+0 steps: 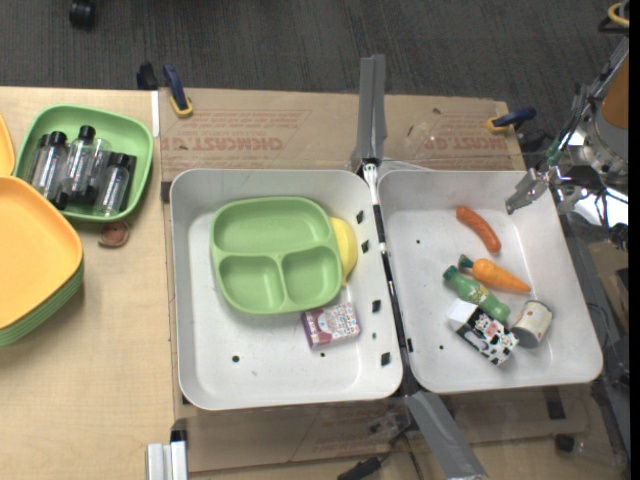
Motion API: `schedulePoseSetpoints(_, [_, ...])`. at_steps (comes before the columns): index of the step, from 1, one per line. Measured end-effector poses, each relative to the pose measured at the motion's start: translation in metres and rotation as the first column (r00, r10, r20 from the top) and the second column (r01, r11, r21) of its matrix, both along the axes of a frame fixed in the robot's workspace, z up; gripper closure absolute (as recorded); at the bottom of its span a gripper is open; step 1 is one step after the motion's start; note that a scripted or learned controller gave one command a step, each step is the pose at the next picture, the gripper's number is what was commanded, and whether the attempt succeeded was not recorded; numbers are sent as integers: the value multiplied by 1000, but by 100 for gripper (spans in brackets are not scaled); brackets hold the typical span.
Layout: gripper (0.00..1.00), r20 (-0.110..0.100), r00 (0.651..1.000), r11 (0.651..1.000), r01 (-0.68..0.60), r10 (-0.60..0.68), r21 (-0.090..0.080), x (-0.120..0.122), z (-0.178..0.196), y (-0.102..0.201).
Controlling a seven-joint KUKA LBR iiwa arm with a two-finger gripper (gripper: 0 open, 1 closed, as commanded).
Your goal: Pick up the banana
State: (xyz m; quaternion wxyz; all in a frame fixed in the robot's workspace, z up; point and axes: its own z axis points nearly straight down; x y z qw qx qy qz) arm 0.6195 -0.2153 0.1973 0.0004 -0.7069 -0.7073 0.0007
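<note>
Hanging at the far right edge of the right bin (pixel 420 363), the pincer (pixel 545 180) sits above that bin's upper right corner; whether it is wide or narrow cannot be told, since the parts there are small and tangled with cables. Well to the pincer's left, across the divider, the banana (pixel 346 245) lies in the left bin (pixel 200 368), mostly tucked under the right rim of a green divided plate (pixel 277 253) (just a yellow sliver peeks out). A small pink packet (pixel 332 325) lies just below the plate. Nearer the pincer, down and to its left, are a red sausage (pixel 479 228), a carrot (pixel 498 275), a green bottle (pixel 477 290), a cow-patterned carton (pixel 486 332) and a small can (pixel 532 321).
</note>
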Motion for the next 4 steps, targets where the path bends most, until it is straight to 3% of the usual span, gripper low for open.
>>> schedulePoseSetpoints(1, [0,-2,982,982,190,-190,0,-53,-16,51])
schedulePoseSetpoints(4, [0,-2,982,982,191,-191,0,-53,-16,51])
